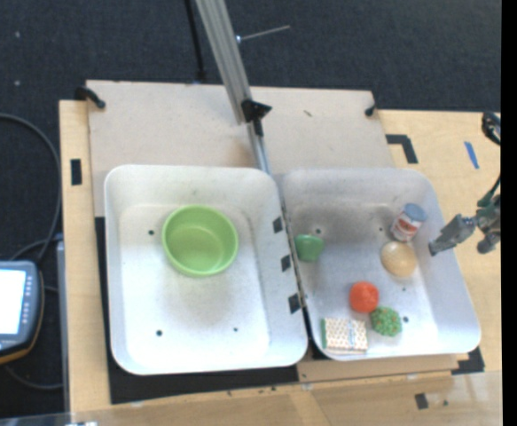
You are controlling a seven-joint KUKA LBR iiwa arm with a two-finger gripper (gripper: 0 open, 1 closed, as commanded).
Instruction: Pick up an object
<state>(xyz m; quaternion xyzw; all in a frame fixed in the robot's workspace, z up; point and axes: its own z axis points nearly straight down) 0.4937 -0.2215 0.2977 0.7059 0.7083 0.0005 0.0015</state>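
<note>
You have the gripper [468,236] at the 3 o'clock edge of the right bin [435,189], hanging over the rim where the white wall meets the wooden bench [435,136]. Its two fingers stand apart, with bare bench showing in the gap, and they have hold of nothing.

The things you could pick up all lie in that right bin. Nearest the gripper, toward 9 o'clock from it, a small can with a red label [407,222] stands just above a pale yellow egg-shaped object [399,259]; the two look to be touching or nearly so. The grey finger [449,235] ends just beside the egg-shaped object, apart from it. Toward 6 o'clock in the bin a red-orange ball [364,297] sits with a knobbly green object [385,320] touching it at its 4 o'clock. A patterned block [345,334] lies against the bin's near wall at about 7 o'clock. A small green object [309,247] rests at 9 o'clock, close to the divide between the bins.

The left bin [134,189] holds a light green bowl [200,240], upright, a little toward 11 o'clock of its centre.

A metal pole [227,51] slants down from 12 o'clock to the join of the bins. A handheld screen unit [1,309] lies off the bench at 8 o'clock.
</note>
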